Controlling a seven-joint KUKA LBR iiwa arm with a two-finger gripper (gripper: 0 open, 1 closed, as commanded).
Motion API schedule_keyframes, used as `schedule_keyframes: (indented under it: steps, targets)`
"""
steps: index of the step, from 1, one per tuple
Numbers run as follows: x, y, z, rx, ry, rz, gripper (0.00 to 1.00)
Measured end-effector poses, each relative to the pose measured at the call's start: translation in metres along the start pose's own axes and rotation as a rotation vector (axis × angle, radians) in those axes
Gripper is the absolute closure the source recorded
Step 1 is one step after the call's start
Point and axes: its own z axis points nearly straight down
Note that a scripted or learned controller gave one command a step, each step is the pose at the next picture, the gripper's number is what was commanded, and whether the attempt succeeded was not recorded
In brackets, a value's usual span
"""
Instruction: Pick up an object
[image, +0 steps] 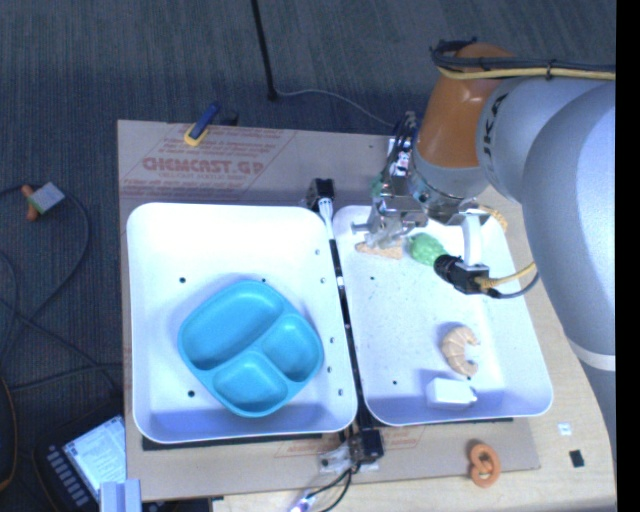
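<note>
My gripper (384, 232) hangs low over the far left corner of the right shallow white bin (400, 330). My grey arm (545, 130) comes in from the right, with its orange band (455, 125) just above the wrist. From this angle I cannot tell whether the gripper is wide or narrow, and I see nothing clearly held in it.

Right under the gripper lies a flat tan piece (381, 251), which may be a toy slice of bread; its edge shows at the gripper's near side. Just to its right sits a small green rounded object (427, 248), near the tan piece but apart from the gripper. Nearer in the same bin, towards the right wall, rests a tan toy croissant (460, 349), and just beyond it on the near side a small white block (450, 392) lies close to the near wall.

The left shallow white bin (200, 235) holds a blue plastic divided plate (250, 346) with three compartments, lying in the bin's near half.

On the counter (570, 425), outside the bins, a small orange pretzel-shaped ring (484, 463) lies near the right bin's near edge, and a blue and yellow marker-like stick (202, 122) lies at the far left edge.
</note>
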Motion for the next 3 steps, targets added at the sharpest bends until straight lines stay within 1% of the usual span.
schedule_keyframes:
  steps: [1, 2, 3]
  targets:
    - [0.017, -0.053, -0.048, -0.001, 0.0, 0.0, 1.0]
    - [0.041, -0.09, -0.057, 0.002, 0.001, 0.0, 1.0]
    - [0.078, -0.103, -0.06, 0.002, 0.001, -0.001, 1.0]
